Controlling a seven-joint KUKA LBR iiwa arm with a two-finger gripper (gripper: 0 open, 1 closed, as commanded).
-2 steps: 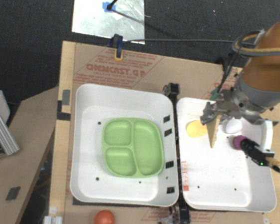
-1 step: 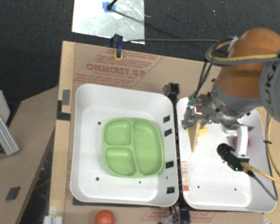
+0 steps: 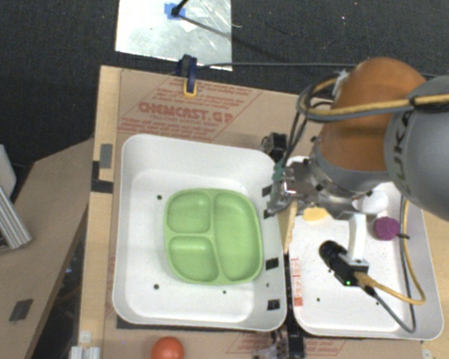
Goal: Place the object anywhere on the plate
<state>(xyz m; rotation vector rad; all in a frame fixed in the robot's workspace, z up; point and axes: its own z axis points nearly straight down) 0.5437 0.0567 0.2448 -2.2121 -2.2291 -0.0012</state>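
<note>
A small purple ball and yellow piece are seen in the right bin. Both are judged light. The green plate lies well apart. Jaw state cannot be told.

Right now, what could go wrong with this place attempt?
The arm hides most of the right bin, so a grasp can't be confirmed. The yellow piece and purple ball lie close together; it may grab the wrong one. The cable could snag.

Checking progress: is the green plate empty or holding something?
Empty. The plate in the left bin shows three bare green compartments.
</note>
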